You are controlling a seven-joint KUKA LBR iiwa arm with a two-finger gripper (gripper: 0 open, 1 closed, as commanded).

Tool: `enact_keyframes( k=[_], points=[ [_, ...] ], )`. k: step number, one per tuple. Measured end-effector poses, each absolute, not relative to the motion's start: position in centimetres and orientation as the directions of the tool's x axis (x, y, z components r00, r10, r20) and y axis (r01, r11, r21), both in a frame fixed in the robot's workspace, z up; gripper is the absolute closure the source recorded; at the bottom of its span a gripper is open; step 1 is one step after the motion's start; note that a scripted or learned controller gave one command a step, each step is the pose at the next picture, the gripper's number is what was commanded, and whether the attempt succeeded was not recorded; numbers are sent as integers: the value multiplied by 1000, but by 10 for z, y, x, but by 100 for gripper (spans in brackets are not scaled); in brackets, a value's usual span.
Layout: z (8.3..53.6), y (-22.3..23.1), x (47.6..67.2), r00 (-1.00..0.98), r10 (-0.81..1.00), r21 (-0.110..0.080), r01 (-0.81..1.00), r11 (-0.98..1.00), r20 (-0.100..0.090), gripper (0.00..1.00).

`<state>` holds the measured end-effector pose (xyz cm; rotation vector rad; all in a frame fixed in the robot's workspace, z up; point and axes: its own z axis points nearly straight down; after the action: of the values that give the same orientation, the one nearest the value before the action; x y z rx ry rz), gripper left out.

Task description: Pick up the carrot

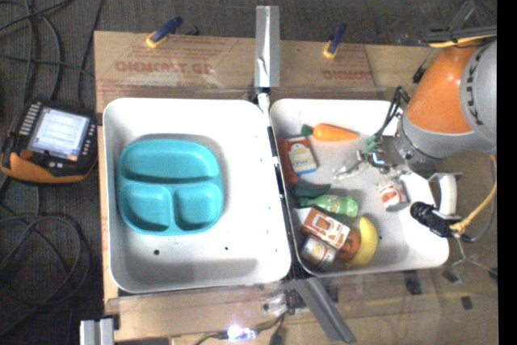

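The carrot (336, 132) lies free on the floor of the right bin (420, 254), up near that bin's far wall, its pointed orange body running sideways with a small green tuft at the end nearer the bin's inner wall. The end effector (361, 166) hangs low over the same bin, just below and to the outer side of the carrot, and holds nothing; whether it is spread or pressed together I cannot tell, since the metal parts blur together there. So the step in hand looks like the approach, with the grasp itself not yet made. The next move calls for a short shift toward the far wall and a closing across the carrot's narrow width, not along its length, because the tapered, smooth body would likely slip out lengthwise. Just beside the carrot, toward the bin's near side, sits a flat red packet (298, 157); further that way lie a glossy green bottle (327, 203), a rounded yellow fruit (367, 242) and a labelled can (321, 234). The left bin (129, 254), across the dividing wall, holds a turquoise sectioned plate (170, 183) of matte plastic.
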<state>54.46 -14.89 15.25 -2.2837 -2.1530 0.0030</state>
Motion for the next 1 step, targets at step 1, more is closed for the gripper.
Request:
enact_keyframes(
  k=[1],
  points=[
    [101,-107,534,82,997,15,997,-82,-4,0]
  ],
)
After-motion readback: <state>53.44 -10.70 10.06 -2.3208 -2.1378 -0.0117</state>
